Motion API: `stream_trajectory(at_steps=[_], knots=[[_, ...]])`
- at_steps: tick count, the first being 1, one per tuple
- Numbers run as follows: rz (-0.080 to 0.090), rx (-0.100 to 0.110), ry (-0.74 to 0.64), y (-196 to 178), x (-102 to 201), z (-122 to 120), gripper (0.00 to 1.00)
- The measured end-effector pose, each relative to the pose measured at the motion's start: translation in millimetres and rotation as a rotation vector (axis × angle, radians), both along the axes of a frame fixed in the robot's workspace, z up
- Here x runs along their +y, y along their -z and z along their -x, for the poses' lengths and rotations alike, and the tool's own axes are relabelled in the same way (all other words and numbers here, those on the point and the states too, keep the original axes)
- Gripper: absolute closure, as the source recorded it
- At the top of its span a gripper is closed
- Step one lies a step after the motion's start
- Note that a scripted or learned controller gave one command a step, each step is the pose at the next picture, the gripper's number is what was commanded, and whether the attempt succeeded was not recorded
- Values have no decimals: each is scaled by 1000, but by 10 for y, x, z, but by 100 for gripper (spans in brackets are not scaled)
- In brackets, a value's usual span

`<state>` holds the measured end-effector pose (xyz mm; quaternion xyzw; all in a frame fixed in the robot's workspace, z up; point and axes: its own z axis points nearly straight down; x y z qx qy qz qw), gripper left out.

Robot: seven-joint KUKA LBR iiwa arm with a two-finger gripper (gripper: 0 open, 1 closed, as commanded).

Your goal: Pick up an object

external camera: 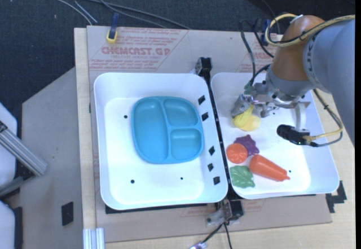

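In the right bin [316, 177] a yellow toy fruit [247, 121] lies near the upper left corner. My gripper [254, 104] is down directly over it, touching or almost touching its top edge. The grey wrist and orange band [294, 56] reach in from the upper right. Below the yellow fruit sit a purple grape bunch [248, 143], a round orange-red fruit [237, 153], an orange carrot [269, 169] and a green leafy piece [241, 177].
The left bin [113, 180] holds a blue divided plate [167, 129]. A black divider with clips [210, 123] runs between the bins. A black connector with cables [292, 134] hangs from the arm over the right bin.
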<state>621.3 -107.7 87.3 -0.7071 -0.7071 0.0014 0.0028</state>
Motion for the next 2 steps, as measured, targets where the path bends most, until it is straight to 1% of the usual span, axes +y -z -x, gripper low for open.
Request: stream_trajectory(at_steps=[1, 2], knots=[[1, -6, 0, -147, -3, -18, 100], [2, -11, -1, -750, 78, -54, 100]])
